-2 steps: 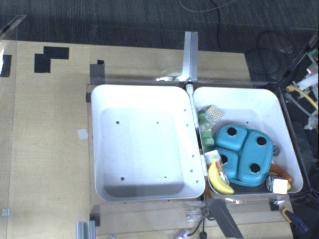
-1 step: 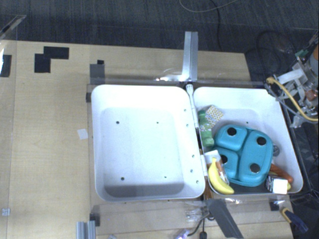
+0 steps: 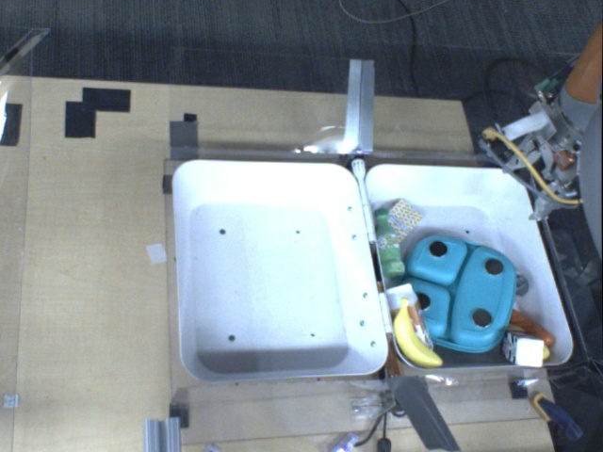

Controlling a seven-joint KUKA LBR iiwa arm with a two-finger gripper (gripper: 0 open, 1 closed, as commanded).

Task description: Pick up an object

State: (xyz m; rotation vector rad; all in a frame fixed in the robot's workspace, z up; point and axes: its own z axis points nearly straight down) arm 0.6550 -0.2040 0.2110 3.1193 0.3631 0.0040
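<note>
Camera view, teal tray (image 3: 462,290), banana (image 3: 413,339)

No text, label, brand, number or sign here is legible.

A wooden bench (image 3: 85,281) is seen under two white bins; the left bin (image 3: 268,361) sits beside the right bin (image 3: 452,179). A black cable (image 3: 405,17) is looped on dark carpet (image 3: 188,17) behind
</note>
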